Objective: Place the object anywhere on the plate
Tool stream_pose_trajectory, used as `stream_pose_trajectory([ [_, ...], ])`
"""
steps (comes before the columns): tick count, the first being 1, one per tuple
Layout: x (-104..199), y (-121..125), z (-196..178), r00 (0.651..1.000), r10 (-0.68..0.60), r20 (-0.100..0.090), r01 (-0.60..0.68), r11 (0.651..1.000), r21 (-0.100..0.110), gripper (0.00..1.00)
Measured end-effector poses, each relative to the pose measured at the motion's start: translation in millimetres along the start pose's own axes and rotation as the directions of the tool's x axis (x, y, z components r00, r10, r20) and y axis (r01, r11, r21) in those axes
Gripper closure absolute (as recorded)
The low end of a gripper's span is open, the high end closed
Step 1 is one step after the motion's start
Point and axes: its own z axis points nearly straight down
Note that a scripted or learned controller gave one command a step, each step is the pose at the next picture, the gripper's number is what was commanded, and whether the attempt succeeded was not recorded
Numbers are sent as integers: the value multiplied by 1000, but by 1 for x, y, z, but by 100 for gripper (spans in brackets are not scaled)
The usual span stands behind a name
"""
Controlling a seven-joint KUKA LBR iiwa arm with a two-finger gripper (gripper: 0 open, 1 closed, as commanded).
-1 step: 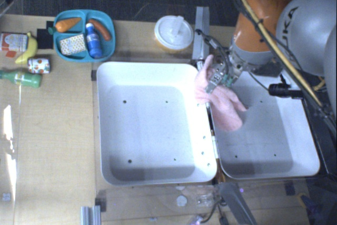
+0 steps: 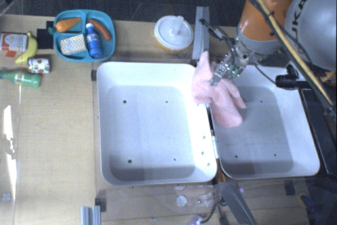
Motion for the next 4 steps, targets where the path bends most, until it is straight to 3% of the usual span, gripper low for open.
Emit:
stream_pose_trajectory([
  [1,39,45,-5,921,-390,-1,390,921,-1,100],
  [2,64,80,0,782,-624,1,624,782,-2,100],
  [3,93,127,-11,780,-626,2,626,780,-3,100],
  [4,124,166,0,780,-625,0,625,780,-3,100],
])
